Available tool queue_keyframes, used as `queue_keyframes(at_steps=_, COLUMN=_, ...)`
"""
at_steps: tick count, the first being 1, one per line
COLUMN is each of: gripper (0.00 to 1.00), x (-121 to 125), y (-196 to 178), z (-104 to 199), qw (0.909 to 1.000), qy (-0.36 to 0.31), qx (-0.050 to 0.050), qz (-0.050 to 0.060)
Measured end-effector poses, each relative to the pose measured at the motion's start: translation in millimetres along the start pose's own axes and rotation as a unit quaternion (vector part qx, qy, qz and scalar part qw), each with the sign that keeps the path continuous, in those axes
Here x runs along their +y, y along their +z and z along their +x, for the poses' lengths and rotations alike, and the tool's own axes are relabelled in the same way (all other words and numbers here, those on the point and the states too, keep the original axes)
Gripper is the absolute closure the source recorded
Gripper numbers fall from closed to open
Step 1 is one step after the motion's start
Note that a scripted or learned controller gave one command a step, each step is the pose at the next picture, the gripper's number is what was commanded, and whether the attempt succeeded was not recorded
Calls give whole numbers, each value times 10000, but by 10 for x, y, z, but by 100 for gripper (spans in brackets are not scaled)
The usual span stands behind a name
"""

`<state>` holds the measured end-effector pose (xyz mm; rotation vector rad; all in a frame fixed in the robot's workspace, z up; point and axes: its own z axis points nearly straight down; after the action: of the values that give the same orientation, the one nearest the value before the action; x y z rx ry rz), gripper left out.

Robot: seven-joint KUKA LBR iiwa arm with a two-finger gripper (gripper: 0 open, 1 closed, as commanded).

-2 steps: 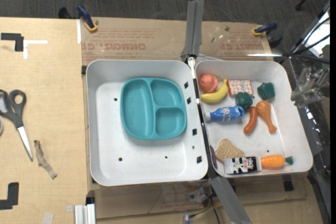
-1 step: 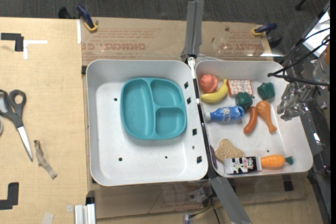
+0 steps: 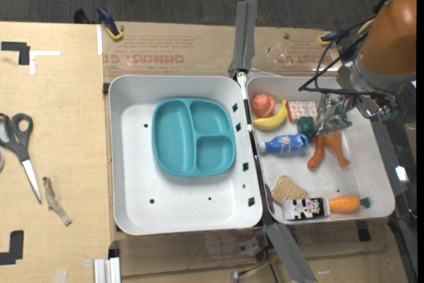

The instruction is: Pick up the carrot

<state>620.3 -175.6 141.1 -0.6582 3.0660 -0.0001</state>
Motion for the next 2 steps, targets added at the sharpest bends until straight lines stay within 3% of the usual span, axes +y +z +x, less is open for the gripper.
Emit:
queue_keyframes(at_steps=1, gripper=100, x=612, y=476, z=123, qw=9959, qy=-904, qx=8, qz=-6)
queue_keyframes(at_steps=2, gripper=100, x=9, y=-647, z=219, qw=9956, qy=-939, qx=-1, qz=4)
